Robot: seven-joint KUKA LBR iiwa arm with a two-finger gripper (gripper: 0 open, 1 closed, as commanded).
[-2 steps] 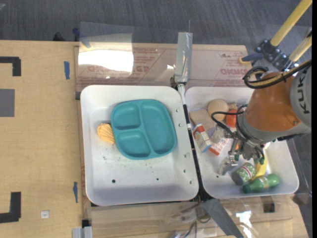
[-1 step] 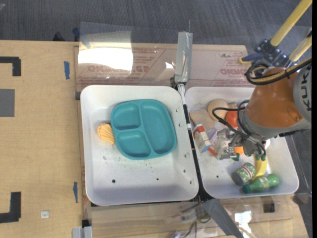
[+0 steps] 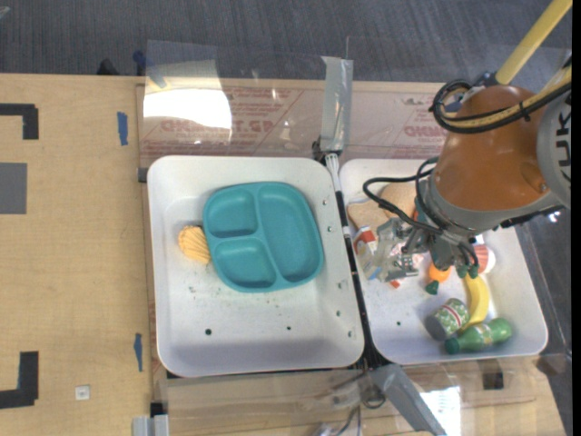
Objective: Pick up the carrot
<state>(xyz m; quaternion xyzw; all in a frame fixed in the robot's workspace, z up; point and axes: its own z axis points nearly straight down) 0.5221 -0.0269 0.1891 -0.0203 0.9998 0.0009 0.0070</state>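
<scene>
Claw: I see my claw (image 3: 410, 254) low in the right bin, near that bin's left wall; its metal parts blur together, so I cannot tell how it stands or whether it has anything.
Carrot: the carrot (image 3: 437, 278) lies just beside the claw, toward the bin's right wall, partly under the wrist, its green end pointing to the near edge.
Right bin: the right bin (image 3: 531, 321) also holds a banana (image 3: 476, 296), a green bottle (image 3: 479, 336) by the near right corner, and a small can (image 3: 451, 316) touching it.
Left bin: the left bin (image 3: 254, 334) carries a teal divided plate (image 3: 263, 235) and a yellow shell-shaped piece (image 3: 193, 242) touching the plate's left edge.
</scene>
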